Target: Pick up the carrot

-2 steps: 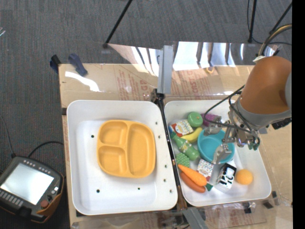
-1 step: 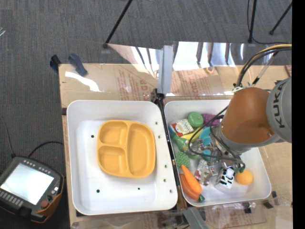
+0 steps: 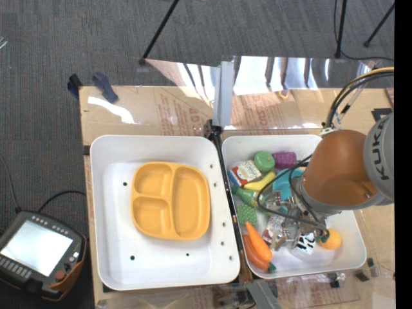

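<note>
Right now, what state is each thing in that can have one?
Carrot: lying loose in the right bin, near its front left corner, not picked up.
Yellow plate: flat, right way up, in the left bin.
Gripper: low over the right bin's toys, beside the carrot.

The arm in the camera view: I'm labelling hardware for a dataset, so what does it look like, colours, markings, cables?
The arm is grey with black KUKA lettering on its side. A wide, rounded orange band sits above the wrist. Black cables loop up behind it in arcs. Below the band, the gripper is bare metal, with thin dark wires around it.
</note>
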